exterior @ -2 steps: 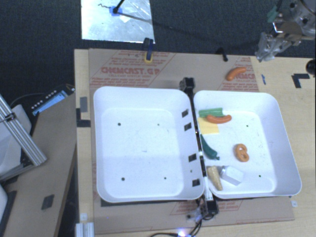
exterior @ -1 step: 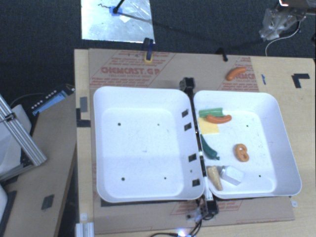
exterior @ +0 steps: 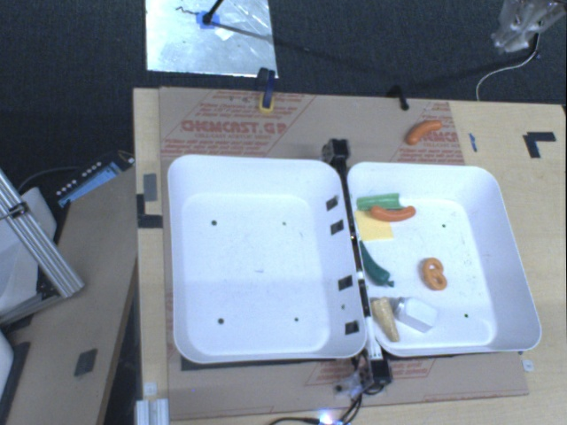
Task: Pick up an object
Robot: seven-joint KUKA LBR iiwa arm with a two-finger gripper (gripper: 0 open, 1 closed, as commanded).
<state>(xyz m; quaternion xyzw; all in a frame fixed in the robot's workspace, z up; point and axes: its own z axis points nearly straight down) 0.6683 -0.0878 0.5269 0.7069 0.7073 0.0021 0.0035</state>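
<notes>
The right bin (exterior: 509, 264) holds several small items. A green piece (exterior: 379, 201) and a red-orange sausage (exterior: 393, 212) lie near its back left, above a yellow square (exterior: 374, 229). A dark green pepper (exterior: 376, 267) lies along the left wall, and an orange pretzel (exterior: 433, 274) sits near the middle. A beige corn cob (exterior: 384, 319) and a white block (exterior: 416, 314) rest at the front left. My gripper (exterior: 523, 18) hangs at the top right corner of the view, far behind the bins and over the dark floor, well away from every item.
The left bin (exterior: 186, 237) stands beside the right one, joined by a black divider (exterior: 341, 228). An orange sausage (exterior: 423, 132) lies on the cardboard behind the right bin. A shiny plate (exterior: 210, 25) lies on the floor at the back left, and a metal frame (exterior: 35, 246) stands at the left.
</notes>
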